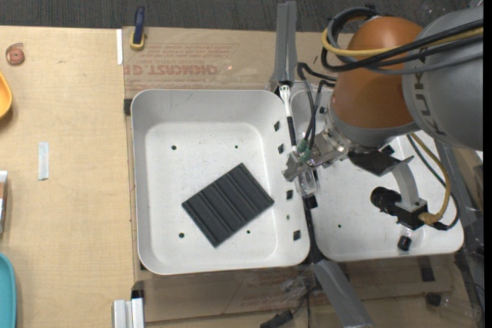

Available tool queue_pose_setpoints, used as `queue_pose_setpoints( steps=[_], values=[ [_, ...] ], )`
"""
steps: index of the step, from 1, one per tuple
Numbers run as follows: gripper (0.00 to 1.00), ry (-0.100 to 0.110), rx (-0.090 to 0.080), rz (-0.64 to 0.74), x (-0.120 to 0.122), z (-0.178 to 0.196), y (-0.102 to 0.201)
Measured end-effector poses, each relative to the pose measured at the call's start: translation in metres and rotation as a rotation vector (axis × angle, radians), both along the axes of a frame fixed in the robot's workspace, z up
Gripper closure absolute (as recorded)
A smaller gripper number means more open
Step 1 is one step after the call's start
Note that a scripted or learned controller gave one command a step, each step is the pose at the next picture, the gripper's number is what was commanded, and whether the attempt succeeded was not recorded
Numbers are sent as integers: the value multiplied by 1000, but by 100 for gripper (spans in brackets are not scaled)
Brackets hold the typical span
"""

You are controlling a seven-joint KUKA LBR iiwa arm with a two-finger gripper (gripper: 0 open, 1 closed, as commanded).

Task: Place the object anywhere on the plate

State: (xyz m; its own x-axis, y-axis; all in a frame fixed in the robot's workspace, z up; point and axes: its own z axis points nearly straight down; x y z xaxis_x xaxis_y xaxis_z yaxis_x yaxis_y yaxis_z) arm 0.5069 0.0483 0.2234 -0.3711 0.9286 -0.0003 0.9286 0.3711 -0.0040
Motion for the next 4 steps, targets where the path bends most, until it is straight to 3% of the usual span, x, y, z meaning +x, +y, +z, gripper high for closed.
queue_pose_setpoints(
  steps=[1, 2, 3, 4],
  values=[
    [100, 0, 1, 260, 22, -33, 26],
    [100, -1, 2, 426, -25, 4, 63],
    [100, -2, 1, 458, -25, 45, 124],
    [100, 0, 1, 523, 13, 4, 111]
  ],
)
